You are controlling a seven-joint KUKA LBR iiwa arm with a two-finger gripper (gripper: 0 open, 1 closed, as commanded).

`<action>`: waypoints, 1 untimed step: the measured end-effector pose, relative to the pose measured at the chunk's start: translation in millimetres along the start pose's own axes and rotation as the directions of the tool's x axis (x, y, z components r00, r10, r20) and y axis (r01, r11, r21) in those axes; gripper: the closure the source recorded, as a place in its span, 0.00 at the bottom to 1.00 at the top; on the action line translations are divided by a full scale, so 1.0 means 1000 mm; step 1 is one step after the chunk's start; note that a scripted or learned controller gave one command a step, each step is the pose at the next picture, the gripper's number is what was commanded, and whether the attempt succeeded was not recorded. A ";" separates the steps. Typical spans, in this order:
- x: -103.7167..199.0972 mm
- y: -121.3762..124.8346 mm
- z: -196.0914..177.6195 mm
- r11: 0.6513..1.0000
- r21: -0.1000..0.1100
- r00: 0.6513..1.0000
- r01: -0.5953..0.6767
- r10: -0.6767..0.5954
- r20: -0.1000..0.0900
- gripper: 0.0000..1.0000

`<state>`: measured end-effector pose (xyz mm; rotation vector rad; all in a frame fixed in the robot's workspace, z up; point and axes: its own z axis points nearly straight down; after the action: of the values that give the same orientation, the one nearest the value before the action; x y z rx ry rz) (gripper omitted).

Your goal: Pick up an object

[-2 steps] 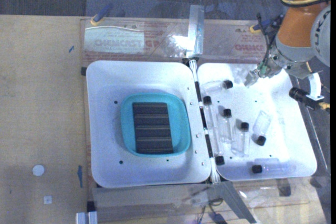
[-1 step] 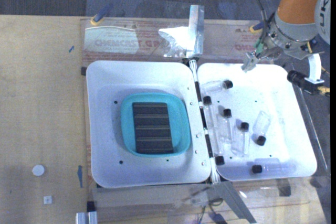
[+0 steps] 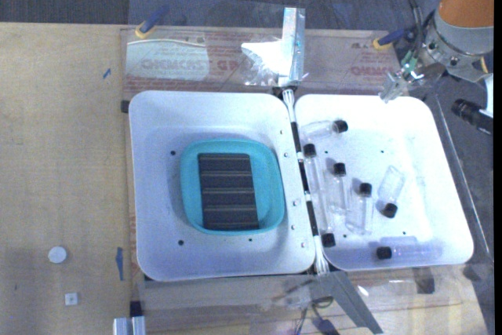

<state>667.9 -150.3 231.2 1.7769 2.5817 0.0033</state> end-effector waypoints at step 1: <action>0.117 0.044 0.045 0.998 0.004 0.998 0.056 -0.056 -0.005 1.00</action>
<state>667.2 -25.5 185.8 1.7070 2.6359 0.0017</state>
